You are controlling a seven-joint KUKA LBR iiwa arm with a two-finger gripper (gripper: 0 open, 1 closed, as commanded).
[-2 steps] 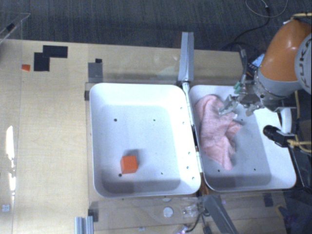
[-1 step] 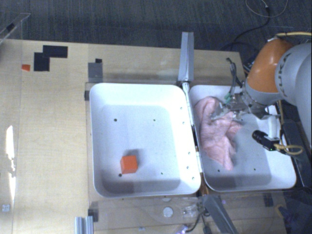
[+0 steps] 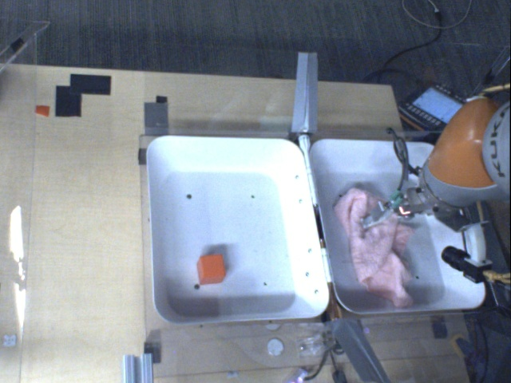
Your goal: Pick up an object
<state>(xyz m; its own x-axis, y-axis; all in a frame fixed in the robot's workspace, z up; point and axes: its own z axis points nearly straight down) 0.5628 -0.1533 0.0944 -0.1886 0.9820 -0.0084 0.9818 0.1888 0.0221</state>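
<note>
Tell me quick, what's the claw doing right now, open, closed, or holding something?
Claw: down on the pink cloth in the right bin; open or closed cannot be told, and no grip on the cloth is visible.

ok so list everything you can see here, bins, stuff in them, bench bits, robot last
bins: 2, white, side by side on the bench
block: 1, orange, left bin, near its front left corner
cloth: 1, pink, crumpled, right bin, middle
bench: 1, pale wood, under both bins
black patches: 1 stepped group, black, bench's far left corner
small tag: 1, orange, bench, left of the black patches
metal bar: 1, grey, behind the gap between the bins
screen: 1, bluish, behind the right bin
cable: 1, thin, looped on the dark floor, top right
arm: 1, grey with orange band, over the right bin
gripper: 1, at the cloth's upper right edge
</note>
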